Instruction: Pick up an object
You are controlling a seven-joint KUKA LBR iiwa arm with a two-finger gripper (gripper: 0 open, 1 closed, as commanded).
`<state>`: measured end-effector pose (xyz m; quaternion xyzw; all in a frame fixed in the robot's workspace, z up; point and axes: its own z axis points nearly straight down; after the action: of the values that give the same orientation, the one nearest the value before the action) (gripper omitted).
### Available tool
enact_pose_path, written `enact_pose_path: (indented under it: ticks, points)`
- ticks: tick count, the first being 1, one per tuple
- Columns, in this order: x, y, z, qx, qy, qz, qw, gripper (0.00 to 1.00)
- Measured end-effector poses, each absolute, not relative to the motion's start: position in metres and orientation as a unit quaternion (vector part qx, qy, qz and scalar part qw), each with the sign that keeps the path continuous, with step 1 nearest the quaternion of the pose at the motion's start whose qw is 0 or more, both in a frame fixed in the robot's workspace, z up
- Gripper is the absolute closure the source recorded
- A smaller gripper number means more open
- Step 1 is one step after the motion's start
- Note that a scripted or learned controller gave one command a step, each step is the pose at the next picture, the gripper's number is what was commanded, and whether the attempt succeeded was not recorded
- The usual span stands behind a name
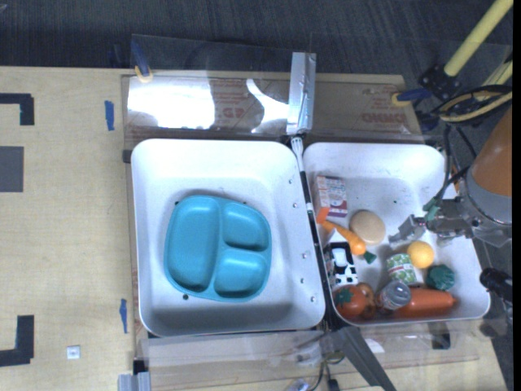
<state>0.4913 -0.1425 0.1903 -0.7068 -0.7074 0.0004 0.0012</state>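
Looking down on the bench, I see two white bins side by side. The left bin [155,177] holds one blue divided plate [217,247], lying flat near the middle with three compartments facing up.

The right bin [391,163] holds all the loose items, grouped in its lower half:
- a small printed packet [331,192] near the divider wall, upper left of the group;
- a tan egg [368,226] just right of and below the packet;
- an orange carrot [345,233] lying at a slant, touching the egg's left side;
- a black-and-white toy [343,264] below the carrot;
- a red tomato [355,300] in the lower left corner;
- a small can [400,268] with a green label, and a second metal can [395,295] just below it;
- a yellow lemon [421,255] just right of the first can;
- a dark green piece [442,278] beside the lemon;
- a long orange sausage [423,302] along the near wall.

I see the arm [495,169] entering from the right, orange band showing at the frame edge. The gripper [422,225] sits low over the right bin, just above the lemon and right of the egg. I cannot tell how far its jaws stand apart, and I see nothing held between them. All items rest on the bin floor.
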Motion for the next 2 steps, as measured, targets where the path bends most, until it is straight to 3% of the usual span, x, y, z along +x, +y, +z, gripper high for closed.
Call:
enact_pose_path:
  ticks: [1, 2]
  points:
    - [0.51, -0.106, 0.109, -0.669, -0.743, -0.0037, -0.008, 0.0]
    - [0.58, -0.101, 0.097, -0.677, -0.736, -0.0057, -0.015, 0.0]
